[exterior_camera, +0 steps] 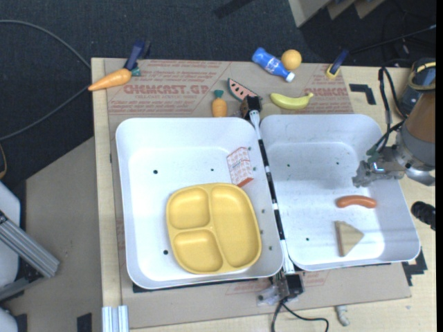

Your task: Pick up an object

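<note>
The right bin (325,133) holds an orange-red sausage (356,201) near its right side and a tan wedge-shaped block (348,237) in front of it. My gripper (368,173) reaches in over the right bin's right wall and hangs just above and behind the sausage, with nothing visibly held. In the left bin (138,151) lie a yellow divided plate (212,227) and a small red-and-white carton (239,165) near the wall between the bins.
On the bench behind the bins lie a carrot (109,80), a small orange toy (219,106), a watermelon slice (240,88), a blue bottle (271,63), an orange (291,59) and a banana (291,100). Cables run along the right edge.
</note>
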Robot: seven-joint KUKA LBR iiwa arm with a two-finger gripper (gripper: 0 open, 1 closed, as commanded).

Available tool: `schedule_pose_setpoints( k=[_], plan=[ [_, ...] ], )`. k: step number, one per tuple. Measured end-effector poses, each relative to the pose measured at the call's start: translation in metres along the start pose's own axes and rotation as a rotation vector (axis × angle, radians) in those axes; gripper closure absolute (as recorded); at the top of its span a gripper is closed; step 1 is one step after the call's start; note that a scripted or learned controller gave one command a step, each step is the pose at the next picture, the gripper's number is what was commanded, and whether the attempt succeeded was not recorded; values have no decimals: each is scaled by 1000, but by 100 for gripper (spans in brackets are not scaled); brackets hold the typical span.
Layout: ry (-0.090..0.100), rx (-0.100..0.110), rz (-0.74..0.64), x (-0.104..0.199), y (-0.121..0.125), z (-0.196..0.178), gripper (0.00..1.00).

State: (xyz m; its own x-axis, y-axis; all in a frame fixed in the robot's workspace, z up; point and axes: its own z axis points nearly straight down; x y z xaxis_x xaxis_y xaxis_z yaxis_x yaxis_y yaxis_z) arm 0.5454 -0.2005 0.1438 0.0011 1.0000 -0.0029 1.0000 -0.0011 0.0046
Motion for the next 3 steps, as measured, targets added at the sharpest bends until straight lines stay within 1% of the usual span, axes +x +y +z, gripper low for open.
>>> schedule_pose_setpoints(
  k=[3],
  plan=[
    [-4,-8,0,0,2,-30,100]
  ],
)
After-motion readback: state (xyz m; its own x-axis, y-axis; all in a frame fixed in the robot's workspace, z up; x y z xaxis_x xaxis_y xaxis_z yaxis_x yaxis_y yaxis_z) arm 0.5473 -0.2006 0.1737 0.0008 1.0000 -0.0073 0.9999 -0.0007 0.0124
